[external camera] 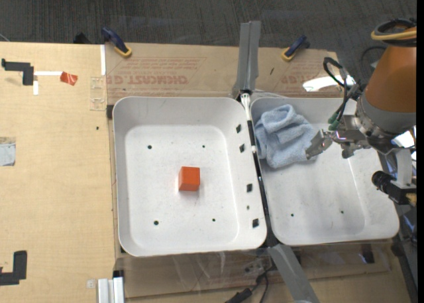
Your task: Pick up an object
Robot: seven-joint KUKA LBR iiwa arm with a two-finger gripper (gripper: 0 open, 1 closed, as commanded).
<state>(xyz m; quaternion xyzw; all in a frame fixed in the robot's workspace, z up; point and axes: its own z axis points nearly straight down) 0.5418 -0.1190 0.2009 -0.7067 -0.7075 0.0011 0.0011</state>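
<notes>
A soft, rumpled blue cloth [283,136] lay in the right bin [331,219] (far-left corner). The gripper [322,144] touched its edge; whether it gripped was unclear. An orange cube [189,179] sat in the left bin [132,162].

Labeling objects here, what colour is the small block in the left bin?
Orange-red, the block shows plainly in the camera view.

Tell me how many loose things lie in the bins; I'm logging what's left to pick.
2: an orange block in the left bin, a blue cloth in the right bin. The cloth may hide more.
</notes>
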